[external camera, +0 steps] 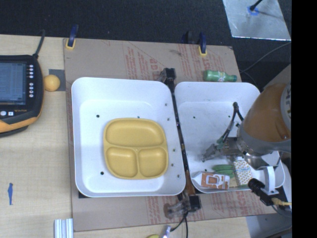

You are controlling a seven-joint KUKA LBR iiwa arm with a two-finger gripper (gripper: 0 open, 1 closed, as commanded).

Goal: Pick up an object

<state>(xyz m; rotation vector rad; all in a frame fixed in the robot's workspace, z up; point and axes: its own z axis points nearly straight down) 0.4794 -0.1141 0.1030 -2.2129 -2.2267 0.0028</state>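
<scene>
Over the right bin (198,95) the arm (265,120) is reaching low, its pincer (213,151) lying near a packet (215,180) and green item (224,168) at the front wall; whether it is spread, I cannot tell; this looks like the approach, and next calls for closing squarely on one item.

divided tray (135,148) in left bin (86,133) — packets (223,177) in right bin (208,95).

Green bottle (220,76) behind bins; pendant (18,94) left.
</scene>
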